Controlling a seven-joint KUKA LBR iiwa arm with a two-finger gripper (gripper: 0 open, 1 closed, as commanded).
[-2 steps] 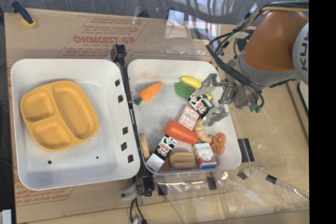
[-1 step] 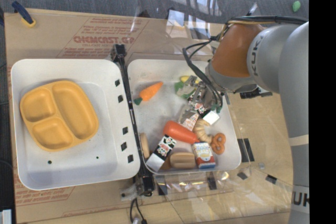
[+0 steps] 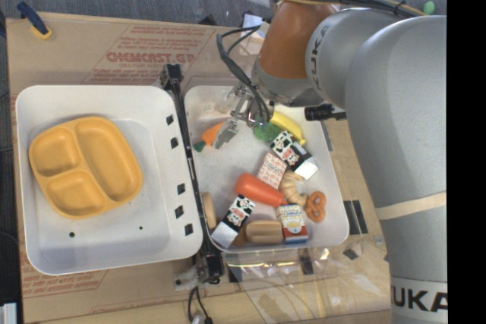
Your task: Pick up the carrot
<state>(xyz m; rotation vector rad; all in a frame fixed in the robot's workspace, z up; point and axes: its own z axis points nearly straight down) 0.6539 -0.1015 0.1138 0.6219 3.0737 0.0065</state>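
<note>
So the big grey arm (image 3: 380, 87) with its glossy orange band comes in from the right and hangs over the back of the right-hand bin (image 3: 334, 186), a shallow white plastic thing with rounded corners. The gripper (image 3: 237, 120) is down low at the back left of that bin, and its thin metal fingers (image 3: 228, 131) look closed in around the carrot (image 3: 213, 134), a small orange toy piece with a green stub at its left end. It sits right at the fingertips, though I can't tell if it's off the bin floor. Just right of the gripper there's a smooth yellow banana (image 3: 288, 125) and something shiny green (image 3: 266, 133) touching it. Further front it's a jumble: two little cartons with black and white cow print (image 3: 291, 150), a patterned pinkish box (image 3: 272, 169), a fat red-orange sausage shape (image 3: 260, 190), a twisty brown pretzel (image 3: 314, 205), a tan bun-like lump (image 3: 264, 231) and another small carton (image 3: 292, 222). The left bin (image 3: 45, 254) holds a matte yellow tray (image 3: 85, 165) with three rounded compartments. Everything sits on brown printed cardboard (image 3: 114, 42).
</note>
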